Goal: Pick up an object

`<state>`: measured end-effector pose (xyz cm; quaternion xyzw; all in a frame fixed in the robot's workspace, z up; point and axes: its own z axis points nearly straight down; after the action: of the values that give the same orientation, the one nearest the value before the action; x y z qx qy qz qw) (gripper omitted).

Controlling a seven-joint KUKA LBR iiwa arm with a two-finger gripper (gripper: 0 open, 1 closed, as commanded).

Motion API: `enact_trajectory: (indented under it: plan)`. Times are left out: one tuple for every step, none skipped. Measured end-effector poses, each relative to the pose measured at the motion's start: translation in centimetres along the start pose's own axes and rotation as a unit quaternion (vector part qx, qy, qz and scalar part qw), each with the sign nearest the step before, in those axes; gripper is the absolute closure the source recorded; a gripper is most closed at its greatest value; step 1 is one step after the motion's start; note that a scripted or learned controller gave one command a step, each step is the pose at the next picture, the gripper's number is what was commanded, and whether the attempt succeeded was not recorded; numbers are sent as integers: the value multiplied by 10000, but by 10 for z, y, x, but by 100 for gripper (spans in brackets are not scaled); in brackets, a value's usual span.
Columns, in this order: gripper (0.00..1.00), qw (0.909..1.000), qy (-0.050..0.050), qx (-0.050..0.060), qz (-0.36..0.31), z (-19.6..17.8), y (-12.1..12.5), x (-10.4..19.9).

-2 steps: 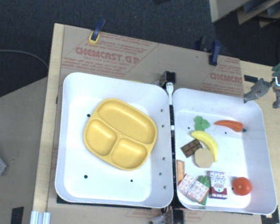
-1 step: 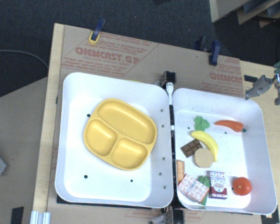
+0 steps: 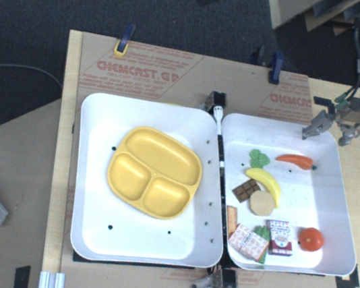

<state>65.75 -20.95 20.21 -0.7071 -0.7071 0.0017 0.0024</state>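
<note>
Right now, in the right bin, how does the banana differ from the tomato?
The banana is yellow, long and curved; the tomato is red and round. The banana lies mid-bin against a tan disc, while the tomato sits alone near the bin's right wall. The banana looks longer than the tomato is wide. Both are toy foods lying loose, well below the gripper.

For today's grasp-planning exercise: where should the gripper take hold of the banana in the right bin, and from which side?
Probably grip the banana across its narrow width at mid-length, descending from above. It lies flat and curved, its lower end touching the round tan disc, the chocolate piece close by, so the upper middle gives the fingers most room.
</note>
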Motion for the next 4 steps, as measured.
enact_trajectory:
  plan:
    - [0,10000,3,-5,-3,47,-4,8]
    - [0,10000,3,-5,-4,95,-10,15]
    - [0,9999,-51,-95,-11,110,-5,13]
    - [100,9999,-85,-135,-11,95,-4,11]
